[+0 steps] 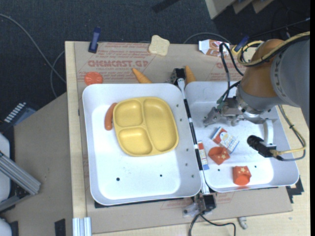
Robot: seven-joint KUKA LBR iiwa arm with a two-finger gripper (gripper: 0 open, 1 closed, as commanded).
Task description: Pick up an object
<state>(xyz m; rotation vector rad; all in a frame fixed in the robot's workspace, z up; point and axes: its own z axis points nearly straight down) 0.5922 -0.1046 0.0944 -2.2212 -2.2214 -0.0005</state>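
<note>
— Where is the gripper [216, 116]?
— It is low in the right bin [280, 173], near the back and the left wall. The grey arm [275, 77] comes in from the right.
— Is it apart or together?
— One cannot tell. It looks like a small grey lump from up here.
— Is there a thing in it?
— No thing can be seen in it.
— What is closest to it?
— A little box [225, 139], white with red and blue. It lies on the bin floor just in front of the gripper, tilted. It may be touching it or not; one cannot tell.
— And after that?
— A red toy [219, 155] lies right beside the box, nearer the front. A red block [241, 175] sits near the front wall, apart from both.
— What about the left bin [98, 181]?
— A yellow tray [145, 126] with three parts lies in it. A sausage [109, 116] lies just to the left of the tray.
— And on the bench behind the bins?
— A slice of bread [159, 44], a carrot [141, 75] and a blue thing [94, 39].
</note>
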